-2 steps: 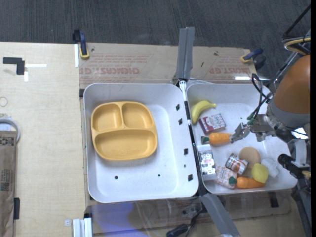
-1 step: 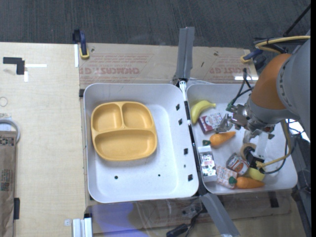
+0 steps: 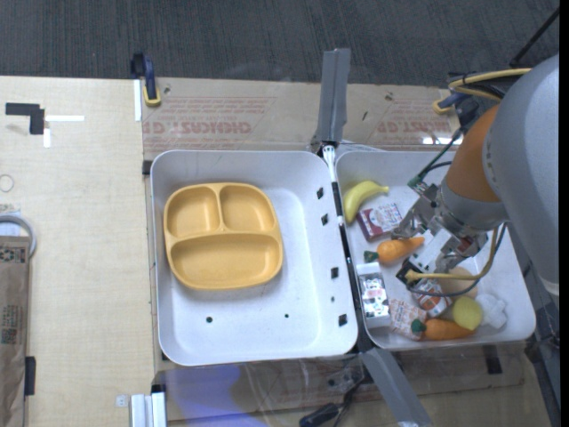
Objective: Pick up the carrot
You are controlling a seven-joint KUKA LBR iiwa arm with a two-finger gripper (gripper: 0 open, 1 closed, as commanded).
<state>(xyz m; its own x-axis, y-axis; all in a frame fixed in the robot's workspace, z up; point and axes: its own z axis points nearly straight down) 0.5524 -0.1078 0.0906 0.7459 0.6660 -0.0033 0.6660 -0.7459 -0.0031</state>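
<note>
— Where is the tapered orange carrot (image 3: pixel 398 248) lying?

— You are seeing it in the right white bin (image 3: pixel 514 302), long axis near level, green end pointing left, touching the jaws.

— Are the jaws (image 3: pixel 418 258) gripping it?

— You cannot tell.

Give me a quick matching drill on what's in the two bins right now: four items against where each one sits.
Items:
1. yellow divided plate
2. banana
3. lemon
4. carrot

Places:
A. right bin, near its front edge
B. left bin
C. right bin, far left corner
D. right bin, middle, just left of the gripper

Pairs: 1-B, 2-C, 3-A, 4-D
</note>
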